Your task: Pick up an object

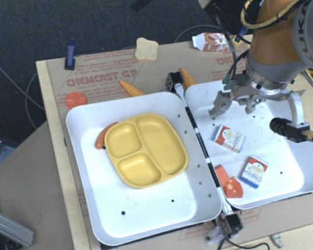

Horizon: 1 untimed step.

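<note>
My gripper [236, 104] hovers over the far part of the right bin [306, 177], open, with nothing between its fingers [220, 105]. Just in front of it lies a small red-and-white carton [229, 139]. Nearer the bin's front lie a blue-and-white carton [253, 171] and a red packet [230, 187] by the left wall. In the left bin [100, 213] sits a yellow divided plate [145, 150], with an orange sausage [99, 139] poking out at its left edge.
A black cable plug [286, 128] hangs over the right bin's right side. Behind the bins, on the cardboard, lie a toast slice [145, 48], a carrot [130, 88], an orange disc [74, 99], a blue piece [69, 54] and a small carton [211, 41].
</note>
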### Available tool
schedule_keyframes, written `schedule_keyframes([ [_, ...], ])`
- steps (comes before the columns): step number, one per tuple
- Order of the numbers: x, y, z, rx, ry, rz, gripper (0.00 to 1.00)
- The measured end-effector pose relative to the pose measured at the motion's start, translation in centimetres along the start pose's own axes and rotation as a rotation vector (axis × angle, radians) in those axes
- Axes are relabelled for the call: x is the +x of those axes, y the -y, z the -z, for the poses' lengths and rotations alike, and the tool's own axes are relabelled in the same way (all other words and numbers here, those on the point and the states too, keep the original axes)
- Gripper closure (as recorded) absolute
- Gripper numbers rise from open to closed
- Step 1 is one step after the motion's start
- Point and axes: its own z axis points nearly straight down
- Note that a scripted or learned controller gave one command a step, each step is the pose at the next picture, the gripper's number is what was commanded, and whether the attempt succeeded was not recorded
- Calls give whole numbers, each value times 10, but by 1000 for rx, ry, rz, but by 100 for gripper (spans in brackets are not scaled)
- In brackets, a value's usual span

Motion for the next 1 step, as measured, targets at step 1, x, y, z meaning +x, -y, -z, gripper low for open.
schedule_keyframes([
  [1,-48,-12,-120,-1,2,-2,0],
])
